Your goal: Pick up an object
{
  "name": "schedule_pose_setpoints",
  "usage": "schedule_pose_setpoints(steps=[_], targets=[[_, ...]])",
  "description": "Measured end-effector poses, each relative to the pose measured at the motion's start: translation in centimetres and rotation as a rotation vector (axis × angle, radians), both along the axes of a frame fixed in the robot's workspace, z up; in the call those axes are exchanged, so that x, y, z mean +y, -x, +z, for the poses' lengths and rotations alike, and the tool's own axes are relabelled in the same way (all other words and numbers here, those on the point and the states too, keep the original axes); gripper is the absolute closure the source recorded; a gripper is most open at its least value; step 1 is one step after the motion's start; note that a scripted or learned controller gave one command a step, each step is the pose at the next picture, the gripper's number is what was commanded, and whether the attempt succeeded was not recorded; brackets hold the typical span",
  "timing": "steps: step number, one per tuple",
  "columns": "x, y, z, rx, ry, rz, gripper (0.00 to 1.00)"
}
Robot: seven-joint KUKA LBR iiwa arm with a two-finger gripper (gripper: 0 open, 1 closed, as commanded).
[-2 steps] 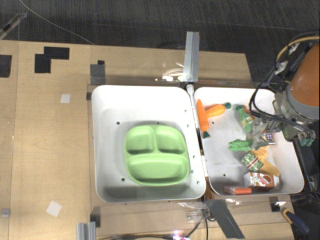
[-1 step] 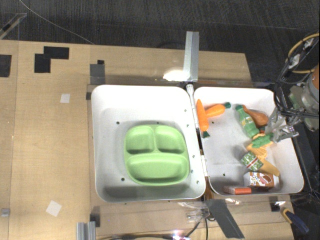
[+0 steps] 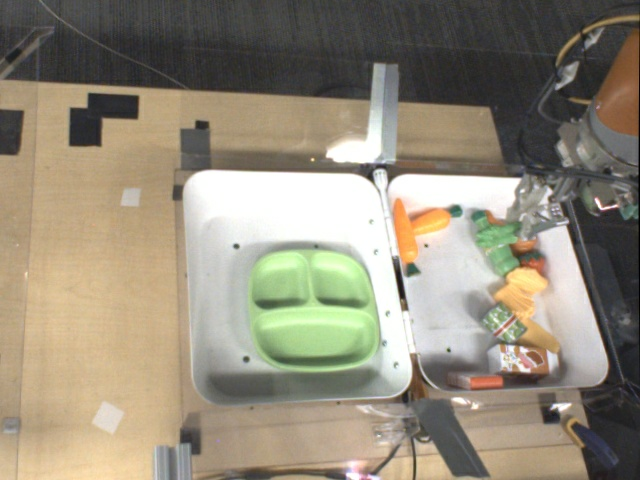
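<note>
The arm [image 3: 612, 98] comes in from the top right corner. It is grey, with an orange band near its end. Its wrist sits over the far right corner of the right bin [image 3: 440, 298]. The gripper [image 3: 532, 213] hangs down from the wrist and points into that corner. It is low, just above the toys there. I cannot tell if it is open or shut, as the metal parts are small and blur together. Nothing can be seen held in it.

Two white bins sit side by side on the wooden surface [image 3: 90, 298]. The left bin [image 3: 210, 268] holds a green tray [image 3: 314, 308] with three parts. The tray lies flat in the middle of that bin.

The right bin holds small toy foods. Two orange carrots [image 3: 412, 226] lie near its left wall, one long and upright in the picture, the other just beside it and pointing right. A green toy [image 3: 497, 238] lies just left of the gripper, very near it. Next to that is a small red and orange piece [image 3: 530, 260]. Below these is a yellow toy [image 3: 524, 290], touching a small green and white one [image 3: 500, 320]. Near the front edge lie a brown box [image 3: 522, 361] and a thin red stick [image 3: 478, 380]. A tan piece [image 3: 543, 338] sits by the box.

Wires loop behind the arm at the top right.
</note>
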State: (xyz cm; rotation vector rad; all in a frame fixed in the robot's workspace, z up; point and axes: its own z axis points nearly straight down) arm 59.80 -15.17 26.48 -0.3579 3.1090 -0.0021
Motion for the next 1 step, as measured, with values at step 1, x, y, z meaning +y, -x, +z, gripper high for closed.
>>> schedule_pose_setpoints(steps=[1], targets=[[5.04, 1.98, -3.82, 0.005, -0.003, -0.117, 1.0]])
